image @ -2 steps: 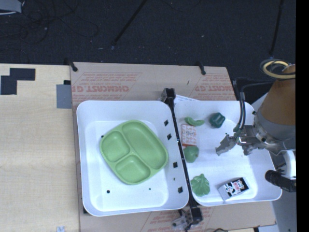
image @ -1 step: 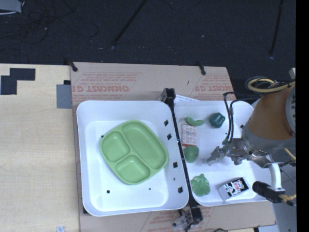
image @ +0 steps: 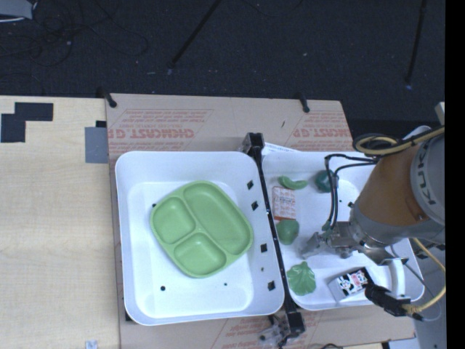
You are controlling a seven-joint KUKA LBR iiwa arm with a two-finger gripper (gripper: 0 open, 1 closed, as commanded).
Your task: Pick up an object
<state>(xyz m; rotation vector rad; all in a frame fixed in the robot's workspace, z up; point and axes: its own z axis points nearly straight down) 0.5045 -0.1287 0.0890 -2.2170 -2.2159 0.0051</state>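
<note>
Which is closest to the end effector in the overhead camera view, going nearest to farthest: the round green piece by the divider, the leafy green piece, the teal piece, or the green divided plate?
From the end effector:
1. Round green piece, just to its left by the divider; leafy green piece, just below it. Too close to call.
2. Teal piece, up toward the right bin's far edge.
3. Green divided plate, in the left bin.

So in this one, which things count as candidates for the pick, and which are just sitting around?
Part of the job:
- gripper, low in the right bin
- green round piece
- green leafy piece
- green curved piece
- dark teal piece
- red-and-white packet
- black-and-white box

Just lying about:
- green divided plate in the left bin
- cardboard sheet
</note>
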